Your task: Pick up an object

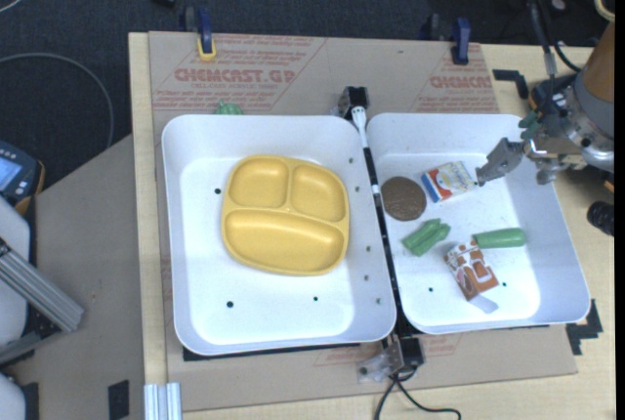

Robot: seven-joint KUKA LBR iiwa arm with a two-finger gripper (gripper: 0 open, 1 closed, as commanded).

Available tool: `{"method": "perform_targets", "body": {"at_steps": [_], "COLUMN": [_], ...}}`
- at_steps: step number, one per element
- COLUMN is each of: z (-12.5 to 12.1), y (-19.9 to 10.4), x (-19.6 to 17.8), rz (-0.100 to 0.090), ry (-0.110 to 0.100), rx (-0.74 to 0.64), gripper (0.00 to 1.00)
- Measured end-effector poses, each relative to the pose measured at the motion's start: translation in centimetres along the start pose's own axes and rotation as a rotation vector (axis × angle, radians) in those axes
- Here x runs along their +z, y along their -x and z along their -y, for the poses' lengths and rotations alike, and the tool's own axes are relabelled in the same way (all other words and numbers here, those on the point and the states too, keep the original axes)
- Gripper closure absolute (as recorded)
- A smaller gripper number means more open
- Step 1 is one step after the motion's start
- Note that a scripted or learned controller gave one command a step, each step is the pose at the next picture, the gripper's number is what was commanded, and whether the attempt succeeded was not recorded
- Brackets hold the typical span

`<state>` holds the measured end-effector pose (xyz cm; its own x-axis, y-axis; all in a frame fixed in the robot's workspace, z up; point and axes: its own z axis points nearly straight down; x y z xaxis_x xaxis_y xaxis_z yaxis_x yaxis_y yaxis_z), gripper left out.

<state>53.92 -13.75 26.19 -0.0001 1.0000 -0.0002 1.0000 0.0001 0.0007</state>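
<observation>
- Nearest me, at the front edge of the tabletop [293, 66], I see a small black clamp and cable [395, 364] where the two bins meet.
- Just behind it, in the right bin [562, 296], I see a brown-and-white packet [473, 272] lying toward the front.
- Beyond that I see two green pieces: a longer green pod [500, 237] to the right and a crumpled green piece [425, 236] to the left, apart from each other.
- On the left, I see a yellow divided plate [286, 213] sitting in the middle of the left bin [195, 311].
- Farther back in the right bin I see a brown round disc [402, 197] near the dividing wall, with a red, white and blue packet [447, 181] just beside it.
- At the right bin's far right I see the gripper [495, 164] low over the floor, just right of that packet; nothing sits between its fingers, and I cannot tell how far apart they are.
- Along the tabletop's far edge I see two blue-and-yellow clamps [204, 32].
</observation>
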Motion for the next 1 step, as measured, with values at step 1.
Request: {"method": "perform_targets", "body": {"at_steps": [1], "z": [5.99], "y": [1.27], "x": [11.42], "rz": [-0.004], "ry": [-0.016], "rx": [0.005], "gripper": [0.00]}}
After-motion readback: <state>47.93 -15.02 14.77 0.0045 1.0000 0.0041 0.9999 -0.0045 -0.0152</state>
